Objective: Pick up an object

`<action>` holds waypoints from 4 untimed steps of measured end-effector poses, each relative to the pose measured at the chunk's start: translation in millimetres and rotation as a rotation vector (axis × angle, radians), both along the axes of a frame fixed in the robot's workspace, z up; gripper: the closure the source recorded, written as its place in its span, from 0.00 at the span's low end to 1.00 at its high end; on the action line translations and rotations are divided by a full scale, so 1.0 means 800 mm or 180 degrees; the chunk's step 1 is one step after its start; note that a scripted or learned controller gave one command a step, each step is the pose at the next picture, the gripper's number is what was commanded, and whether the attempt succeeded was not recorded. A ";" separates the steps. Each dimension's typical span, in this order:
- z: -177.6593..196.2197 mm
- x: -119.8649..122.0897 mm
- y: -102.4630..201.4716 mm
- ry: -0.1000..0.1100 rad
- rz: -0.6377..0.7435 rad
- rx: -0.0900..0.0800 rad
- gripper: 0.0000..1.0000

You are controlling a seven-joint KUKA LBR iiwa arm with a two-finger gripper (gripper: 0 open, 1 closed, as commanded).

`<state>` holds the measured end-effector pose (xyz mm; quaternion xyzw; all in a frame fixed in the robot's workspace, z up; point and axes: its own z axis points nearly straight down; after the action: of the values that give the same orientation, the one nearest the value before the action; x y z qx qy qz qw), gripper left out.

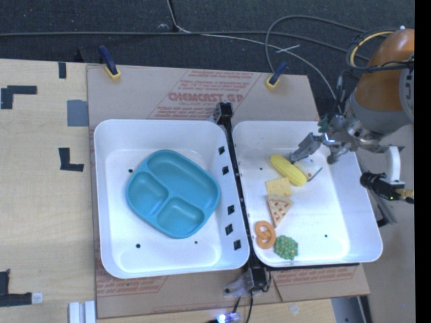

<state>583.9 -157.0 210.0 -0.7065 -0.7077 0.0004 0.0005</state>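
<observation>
While the arm (384,79) leans in from the right over the far right corner of the right bin (350,247), its gripper (316,150) hangs low above the bin floor with the two fingers spread apart, one dark finger (301,151) slanting down to the left, the other (335,155) nearer the wrist. Nothing sits between them.

Just beside the left fingertip lies the corn (288,169), a yellow cob set on a slant, its far end close under that finger; whether they touch I cannot tell.

In the left bin (111,247) a blue plate (173,192) with three compartments lies flat, tilted a little on the floor, well apart from the arm.

Nearer in the right bin, a pale yellow cheese block (279,187) lies just next to the corn, with a pizza slice (279,210) touching its near edge. Nearer still, a pretzel (264,234) and a green broccoli (286,247) sit side by side by the near wall.

Black clips (227,170) run along the seam between the bins.
</observation>
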 end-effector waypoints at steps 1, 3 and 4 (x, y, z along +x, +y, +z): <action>-0.075 -0.003 0.012 0.0018 0.0000 0.0001 0.00; -0.156 0.005 0.021 -0.0004 0.0000 -0.0005 0.00; -0.135 0.010 0.019 -0.0052 -0.0001 -0.0018 1.00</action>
<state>592.1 -141.5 102.0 -0.7066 -0.7076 -0.0034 -0.0072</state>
